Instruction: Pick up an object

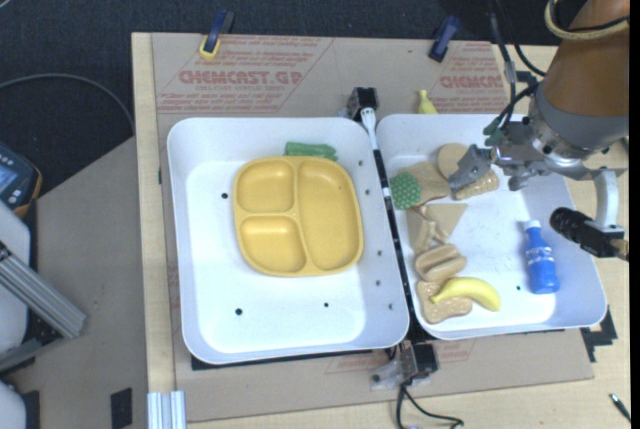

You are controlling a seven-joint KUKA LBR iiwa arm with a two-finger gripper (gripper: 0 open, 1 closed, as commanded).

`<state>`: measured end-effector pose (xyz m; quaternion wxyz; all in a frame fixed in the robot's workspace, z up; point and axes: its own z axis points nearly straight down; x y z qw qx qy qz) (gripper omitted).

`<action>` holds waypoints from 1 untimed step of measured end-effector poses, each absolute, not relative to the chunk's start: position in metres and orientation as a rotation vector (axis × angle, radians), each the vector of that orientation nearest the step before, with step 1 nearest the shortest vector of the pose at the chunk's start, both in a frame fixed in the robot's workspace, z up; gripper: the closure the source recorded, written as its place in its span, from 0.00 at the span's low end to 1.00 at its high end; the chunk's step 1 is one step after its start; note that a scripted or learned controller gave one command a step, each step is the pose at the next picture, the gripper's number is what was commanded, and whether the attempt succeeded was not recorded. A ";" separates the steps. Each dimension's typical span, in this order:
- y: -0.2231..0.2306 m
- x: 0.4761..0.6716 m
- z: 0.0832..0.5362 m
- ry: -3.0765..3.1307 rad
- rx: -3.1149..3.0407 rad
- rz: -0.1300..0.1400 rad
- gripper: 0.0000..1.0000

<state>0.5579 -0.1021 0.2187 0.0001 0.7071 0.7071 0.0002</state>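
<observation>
Camera view: pincer (470, 175) above tan pieces (452, 164), right bin (575, 302).

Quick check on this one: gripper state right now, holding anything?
Gripper: cannot be told. It hangs over the right bin, above the tan pieces at its upper left; nothing is seen in its grip.

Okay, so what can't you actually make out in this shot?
- Green thing: mostly hidden behind the yellow plate.
- Tool: blurred, and its grip cannot be told.
- Tan food pieces: overlapping, so their kinds are unclear.
- Blue bottle: label too small to read.
</observation>
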 end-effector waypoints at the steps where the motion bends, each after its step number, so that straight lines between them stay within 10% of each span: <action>1: -0.027 0.526 0.182 2.235 2.221 -0.004 0.00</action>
